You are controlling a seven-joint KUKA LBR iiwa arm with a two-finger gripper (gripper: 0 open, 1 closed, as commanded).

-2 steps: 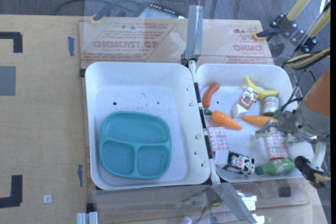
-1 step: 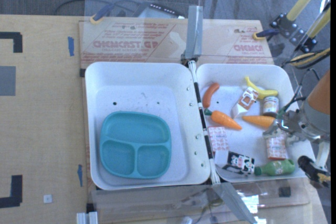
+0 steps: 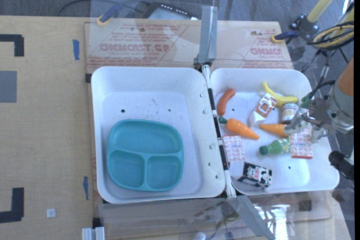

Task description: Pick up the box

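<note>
A small red-and-white box lies flat in the right bin, near its right wall. A similar red-and-white box lies by the bin's left wall. At the bin's front lies a black-and-white box. My gripper hangs over the right side of this bin, just above the first box and beside a small can. Nothing is visibly held in it.
The right bin also holds a yellow banana, a white carton, a red sausage, two carrots, and a green bottle. A teal divided plate sits in the left bin.
</note>
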